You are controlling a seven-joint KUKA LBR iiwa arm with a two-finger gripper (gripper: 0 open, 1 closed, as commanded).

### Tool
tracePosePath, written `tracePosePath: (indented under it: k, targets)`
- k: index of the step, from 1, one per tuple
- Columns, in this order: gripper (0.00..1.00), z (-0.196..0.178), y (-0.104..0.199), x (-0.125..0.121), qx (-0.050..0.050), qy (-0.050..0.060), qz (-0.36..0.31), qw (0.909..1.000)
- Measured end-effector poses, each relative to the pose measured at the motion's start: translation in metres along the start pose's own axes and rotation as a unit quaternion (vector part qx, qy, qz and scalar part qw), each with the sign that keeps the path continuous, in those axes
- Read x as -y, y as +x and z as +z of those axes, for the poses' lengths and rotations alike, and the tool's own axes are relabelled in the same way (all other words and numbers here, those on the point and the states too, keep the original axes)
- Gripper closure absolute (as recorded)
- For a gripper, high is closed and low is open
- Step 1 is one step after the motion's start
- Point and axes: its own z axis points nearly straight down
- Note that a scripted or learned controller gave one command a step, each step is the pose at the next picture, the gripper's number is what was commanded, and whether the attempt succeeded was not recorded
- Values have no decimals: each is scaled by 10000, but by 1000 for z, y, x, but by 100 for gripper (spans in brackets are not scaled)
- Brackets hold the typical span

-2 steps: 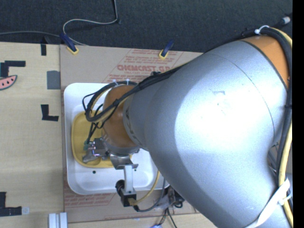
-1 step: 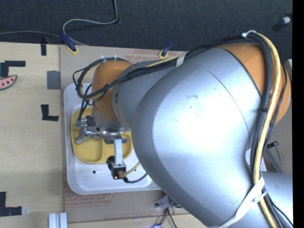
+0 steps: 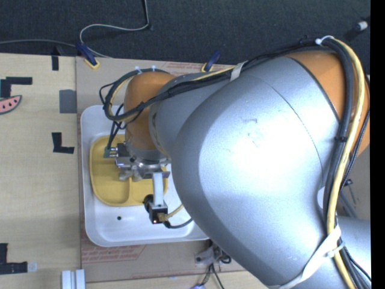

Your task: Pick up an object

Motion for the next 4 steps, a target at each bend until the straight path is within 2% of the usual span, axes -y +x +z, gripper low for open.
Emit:
tracePosePath:
  k: [1, 2, 3, 4]
  targets:
    - [100, 11, 2, -55, 22, 213, -16, 9998]
    - [100, -91, 13, -60, -121, -72, -61, 9999]
    - [100, -111, 13, -79, -123, -69, -64, 9999]
    - [0, -110, 13, -79, -117, -67, -63, 9999]
